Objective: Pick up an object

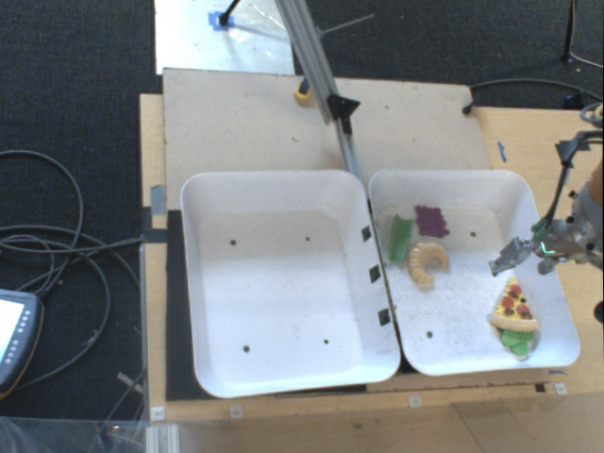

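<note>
Just below and slightly right of the grey two-finger gripper (511, 257): flat toy pizza slice (514, 308), tip pointing up toward it, in the right white bin (472, 183). Jaw state impossible to tell.

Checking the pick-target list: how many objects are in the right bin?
5, all in the right bin: purple piece at the far side, green piece beside it, croissant just nearer, pizza slice near the right corner, overlapping a green item.
</note>
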You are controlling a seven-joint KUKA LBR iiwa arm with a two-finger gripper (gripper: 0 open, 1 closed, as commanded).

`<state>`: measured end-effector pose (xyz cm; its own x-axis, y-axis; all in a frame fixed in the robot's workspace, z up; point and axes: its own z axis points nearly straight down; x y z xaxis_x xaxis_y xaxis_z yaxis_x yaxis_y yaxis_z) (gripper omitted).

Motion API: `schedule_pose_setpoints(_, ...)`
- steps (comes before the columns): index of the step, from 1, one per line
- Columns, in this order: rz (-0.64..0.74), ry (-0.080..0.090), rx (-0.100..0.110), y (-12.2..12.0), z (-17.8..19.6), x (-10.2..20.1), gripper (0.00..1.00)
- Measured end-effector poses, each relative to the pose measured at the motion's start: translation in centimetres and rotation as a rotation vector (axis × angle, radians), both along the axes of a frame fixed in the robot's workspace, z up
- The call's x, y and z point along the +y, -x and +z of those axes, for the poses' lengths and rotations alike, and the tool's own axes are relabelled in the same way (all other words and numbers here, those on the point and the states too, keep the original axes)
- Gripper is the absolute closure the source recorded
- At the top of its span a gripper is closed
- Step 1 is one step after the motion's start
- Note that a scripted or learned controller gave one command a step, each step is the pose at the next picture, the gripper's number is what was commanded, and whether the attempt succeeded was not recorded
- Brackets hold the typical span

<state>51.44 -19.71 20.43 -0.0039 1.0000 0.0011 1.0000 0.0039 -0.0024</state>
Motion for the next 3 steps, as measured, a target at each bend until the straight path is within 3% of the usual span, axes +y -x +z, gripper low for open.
schedule_pose_setpoints(1, 0.0, 0.001, -0.004, -0.1, 0.2, 0.0, 0.0)
schedule_pose_setpoints(3, -0.004, 0.0, 0.0, 1.0, -8.5, -0.3, 0.0)
